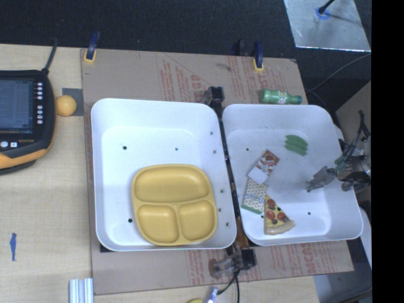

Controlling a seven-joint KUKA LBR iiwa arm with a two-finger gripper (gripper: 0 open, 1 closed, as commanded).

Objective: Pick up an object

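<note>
We see the tool (319, 182) at the right bin's (315, 229) right wall; grip state unclear. Pizza slice (276, 216) lies lower-left.

bench stuff, nothing to do with the pick | black-and-orange handheld pendant (22, 122) sitting at the far left edge | yellow ball (65, 105) just beside it | green bottle (280, 97) lying on its side behind the right bin | blue clamps (92, 47) pinning the brown cardboard sheet (189, 74) along the back
</note>
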